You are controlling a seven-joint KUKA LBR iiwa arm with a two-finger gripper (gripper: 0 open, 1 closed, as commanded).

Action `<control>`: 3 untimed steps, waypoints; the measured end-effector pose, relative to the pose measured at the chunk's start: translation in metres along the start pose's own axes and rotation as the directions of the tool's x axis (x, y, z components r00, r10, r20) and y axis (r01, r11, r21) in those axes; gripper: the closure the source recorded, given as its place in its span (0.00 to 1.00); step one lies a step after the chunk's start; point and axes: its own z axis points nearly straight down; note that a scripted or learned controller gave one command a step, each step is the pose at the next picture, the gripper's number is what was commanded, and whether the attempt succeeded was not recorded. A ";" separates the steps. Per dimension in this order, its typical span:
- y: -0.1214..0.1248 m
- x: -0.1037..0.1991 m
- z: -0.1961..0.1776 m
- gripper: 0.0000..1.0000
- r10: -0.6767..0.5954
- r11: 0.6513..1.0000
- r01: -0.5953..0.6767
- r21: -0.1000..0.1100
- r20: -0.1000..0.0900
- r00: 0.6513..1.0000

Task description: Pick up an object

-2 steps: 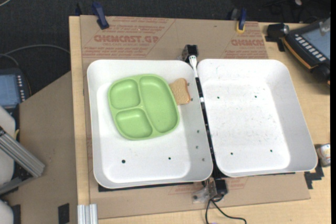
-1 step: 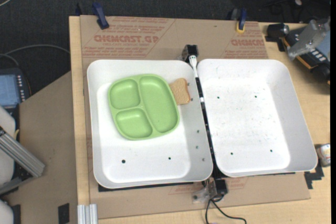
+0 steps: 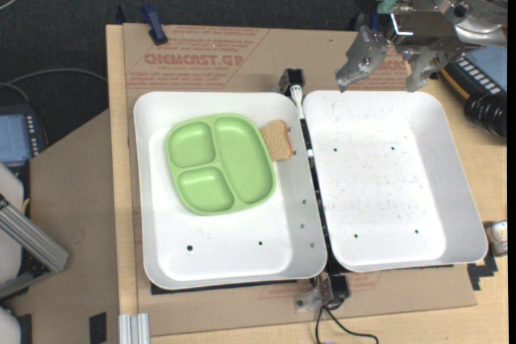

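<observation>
A dark carpeted floor lies beyond a bench topped with a brown cardboard sheet (image 3: 201, 52) printed in faded red lettering. On the cardboard sit two shallow white bins side by side, their inner rims touching along a line running from far to near.

The left bin (image 3: 161, 254) holds a green divided plate (image 3: 220, 163) with three compartments, lying flat in the far half of the bin. Touching the plate's right edge is a small tan cracker-like piece (image 3: 278, 140), resting flat on the bin floor just beside the rim shared with the other bin. The right bin (image 3: 387, 189) shows a bare white floor with faint dark speckling.

The gripper (image 3: 380, 70) hangs over the far rim of the right bin, toward its far left corner, at the end of the grey arm that comes in from the upper right. Its two fingers stand well apart, one finger (image 3: 359, 60) on the left and the other (image 3: 421, 68) on the right, with nothing between them.

The tan piece lies to the left of the claw and nearer, across the shared rims in the other bin, apart from the fingers. The green plate is farther left again.

A blue clip (image 3: 153, 24) sits at the cardboard's far left corner, and a small black clamp (image 3: 291, 80) stands at the far end of the seam between the bins.
</observation>
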 end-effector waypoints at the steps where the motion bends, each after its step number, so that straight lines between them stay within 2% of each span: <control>1: 0.001 -0.008 -0.012 1.00 0.015 1.000 -0.015 -0.005 0.002 1.000; 2: -0.001 -0.008 0.128 1.00 0.018 1.000 -0.018 0.016 0.006 1.000; 3: 0.001 0.017 0.033 1.00 0.013 1.000 -0.013 -0.013 -0.001 1.000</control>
